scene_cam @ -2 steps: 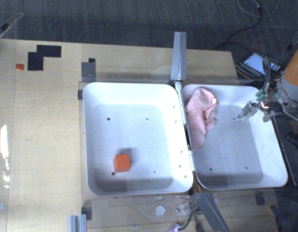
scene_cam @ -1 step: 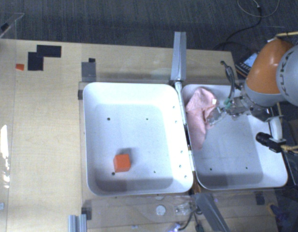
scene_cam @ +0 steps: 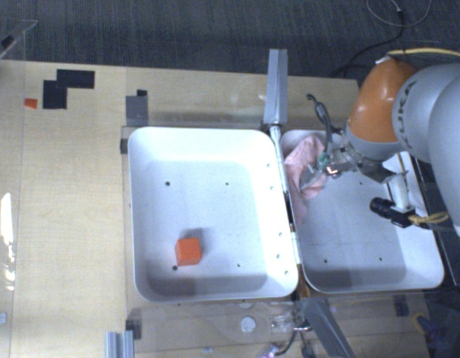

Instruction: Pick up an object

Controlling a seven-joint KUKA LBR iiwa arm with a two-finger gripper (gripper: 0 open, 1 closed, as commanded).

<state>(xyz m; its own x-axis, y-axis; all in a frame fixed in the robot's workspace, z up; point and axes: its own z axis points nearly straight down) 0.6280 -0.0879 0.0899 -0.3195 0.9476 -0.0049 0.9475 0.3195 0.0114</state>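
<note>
Gripper (scene_cam: 324, 166) state could not be told: it sat low at the right bin's upper-left corner, pressed against a pink cloth, and the wrist above hid how it stood. Whether the cloth was actually held could not be told either.

From there, by size. The bench (scene_cam: 65, 237), pale wood, filled most of the view beneath a dark carpet strip at twelve o'clock. The arm (scene_cam: 431, 110) came in from three o'clock, a grey bulk with its orange band (scene_cam: 375, 107) toward the wrist, hanging over the right bin's top edge. The left bin (scene_cam: 207, 155), white and shallow, lay around the centre; the right bin (scene_cam: 364, 267) touched it along a shared seam, toward four o'clock from centre. A grey upright post (scene_cam: 275, 88) stood at twelve o'clock of that seam.

The pink cloth (scene_cam: 306, 166) was crumpled in the right bin's ten o'clock corner, draped against the wall next to the seam, with the gripper at its three o'clock side. An orange block (scene_cam: 188, 251) rested on the left bin's floor toward seven o'clock, well apart from the gripper. Black patches (scene_cam: 64, 86) marked the bench at ten o'clock, with a tiny orange square (scene_cam: 30, 104) just at their nine o'clock.
</note>
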